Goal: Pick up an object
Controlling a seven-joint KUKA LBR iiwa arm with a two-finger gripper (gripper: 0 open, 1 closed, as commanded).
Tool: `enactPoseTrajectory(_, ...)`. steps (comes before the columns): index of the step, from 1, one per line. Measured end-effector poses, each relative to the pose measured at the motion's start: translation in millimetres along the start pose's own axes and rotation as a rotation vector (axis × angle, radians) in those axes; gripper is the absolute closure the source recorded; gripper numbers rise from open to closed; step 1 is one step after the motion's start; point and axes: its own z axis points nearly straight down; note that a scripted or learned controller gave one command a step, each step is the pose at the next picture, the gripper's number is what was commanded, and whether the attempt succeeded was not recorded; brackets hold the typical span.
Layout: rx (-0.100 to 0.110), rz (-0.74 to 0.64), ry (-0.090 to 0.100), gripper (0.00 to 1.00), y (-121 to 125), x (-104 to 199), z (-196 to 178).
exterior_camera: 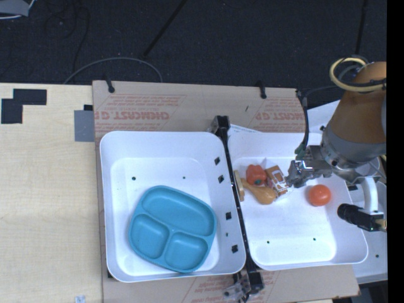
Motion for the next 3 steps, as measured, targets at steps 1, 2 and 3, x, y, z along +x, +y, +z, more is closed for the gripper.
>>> enactPoseTrajectory(1,0.003,-0.004,0.002,1.0,13,45,-8)
enactPoseTrajectory(2,0.002,-0.004,0.001,1.0,37,90,-3)
enactPoseTrajectory(3,0.002,-0.004,0.0,1.0,49,144,-11)
